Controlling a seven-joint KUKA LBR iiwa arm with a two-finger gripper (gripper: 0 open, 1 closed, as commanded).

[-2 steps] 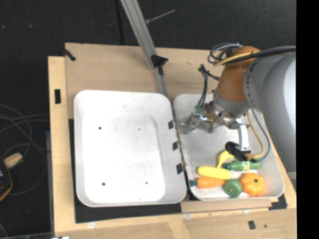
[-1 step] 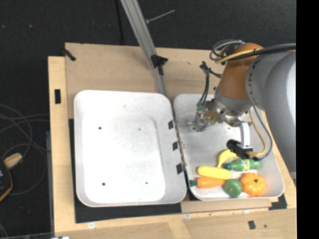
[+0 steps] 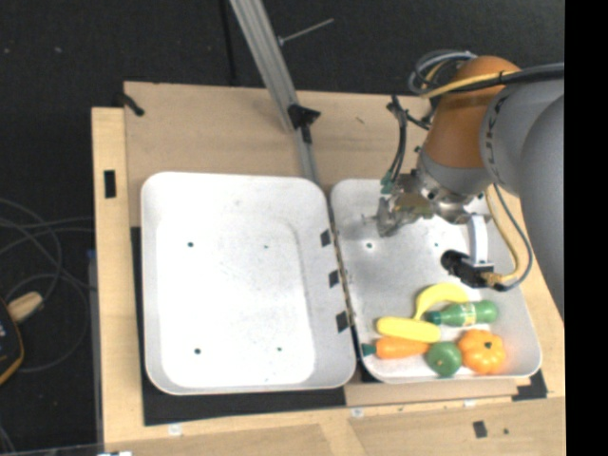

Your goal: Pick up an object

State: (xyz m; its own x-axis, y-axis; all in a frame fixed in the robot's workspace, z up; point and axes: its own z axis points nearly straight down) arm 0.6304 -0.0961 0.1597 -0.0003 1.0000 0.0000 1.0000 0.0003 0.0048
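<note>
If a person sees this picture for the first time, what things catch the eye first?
The bright heap of toy food in the near corner of the right bin: yellow, orange and green pieces lying together. Next, the grey arm with its orange band over the far part of that bin, its pincer well apart from the heap.

Wooden bench (image 3: 228, 126), slanted metal pole (image 3: 266, 50), loose cables on dark floor (image 3: 43, 231)

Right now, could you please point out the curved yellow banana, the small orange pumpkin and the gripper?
curved yellow banana (image 3: 439, 298), camera view, middle of its arc.
small orange pumpkin (image 3: 482, 350), camera view, its top.
gripper (image 3: 388, 218), camera view, at its fingertips.
</note>
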